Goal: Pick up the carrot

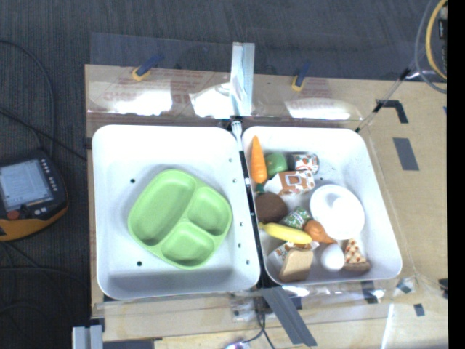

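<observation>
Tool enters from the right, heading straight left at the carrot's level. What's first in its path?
If it travels low, the right bin's wall, then the small can and the green item before the carrot. Height can't be judged from this view.

- Floor (182,13): dark grey carpet with a fine ribbed texture, visible along the top and left sides.
- Bench (414,195): light brown board surface, marked with short dark tape strips on the right.
- Clear plastic sheet (145,97): laid along the bench's far edge, showing bright glare patches.
- Handheld control pendant (29,191): lies on the floor at left, screen facing up, orange underside.
- Black cables (43,78): run across the floor at left.
</observation>
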Motion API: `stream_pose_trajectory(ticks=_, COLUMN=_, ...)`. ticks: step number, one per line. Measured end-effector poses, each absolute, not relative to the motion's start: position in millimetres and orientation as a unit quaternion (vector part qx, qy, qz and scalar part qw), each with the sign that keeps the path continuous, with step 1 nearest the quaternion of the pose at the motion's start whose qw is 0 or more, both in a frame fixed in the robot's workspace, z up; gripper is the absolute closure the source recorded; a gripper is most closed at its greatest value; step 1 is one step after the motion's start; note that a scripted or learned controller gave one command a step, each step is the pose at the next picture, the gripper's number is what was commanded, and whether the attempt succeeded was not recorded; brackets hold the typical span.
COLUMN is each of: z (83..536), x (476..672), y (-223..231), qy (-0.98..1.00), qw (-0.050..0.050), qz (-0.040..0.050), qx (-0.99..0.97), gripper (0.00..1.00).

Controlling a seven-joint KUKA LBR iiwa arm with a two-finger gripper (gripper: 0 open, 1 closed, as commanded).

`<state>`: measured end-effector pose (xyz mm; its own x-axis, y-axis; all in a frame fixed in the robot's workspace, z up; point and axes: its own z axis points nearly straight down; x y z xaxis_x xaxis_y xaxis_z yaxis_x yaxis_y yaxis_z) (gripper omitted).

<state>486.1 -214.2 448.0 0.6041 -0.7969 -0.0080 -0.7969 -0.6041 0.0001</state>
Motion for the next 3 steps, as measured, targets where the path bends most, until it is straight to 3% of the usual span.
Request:
stream_pose_trajectory(ticks=1, z=351.2, x=502.7, y=-213.2, qy=0.308, qw=0.003, qz=0.0053, qx=-0.951, gripper=1.0)
stream_pose_trajectory(ticks=2, z=342.9, x=493.3, y=-223.0, qy=0.272, qw=0.003, qz=0.0028, qx=-0.962, gripper=1.0)
stream_pose_trajectory(ticks=3, z=337.4, x=493.8, y=-223.0, qy=0.107, qw=0.005, qz=0.0013, qx=-0.994, gripper=1.0)
